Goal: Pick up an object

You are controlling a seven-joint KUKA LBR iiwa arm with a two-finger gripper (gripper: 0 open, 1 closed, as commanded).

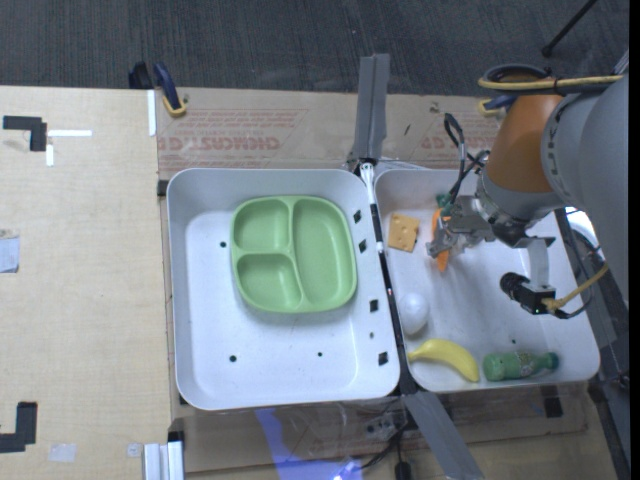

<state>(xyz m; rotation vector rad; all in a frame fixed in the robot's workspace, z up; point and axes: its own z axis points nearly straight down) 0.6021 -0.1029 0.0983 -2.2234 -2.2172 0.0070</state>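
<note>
My gripper (447, 240) hangs over the upper left part of the right bin (560, 368), reaching in from the right. A small orange carrot-like piece (442, 256) sits between its fingers, pointing down toward the bin floor, and the fingers are shut on it. Just left of it lies a tan square cracker (403, 232). A white egg-shaped ball (413, 311) rests near the bin's left wall. A yellow banana (446, 358) and a green bottle (518, 365) lie along the front of the bin.
The left bin (200, 368) holds a green divided plate (294, 254). A grey divider bar (372, 108) runs between the bins at the back. A black cable and yellow hose (545, 301) hang from the arm over the right bin.
</note>
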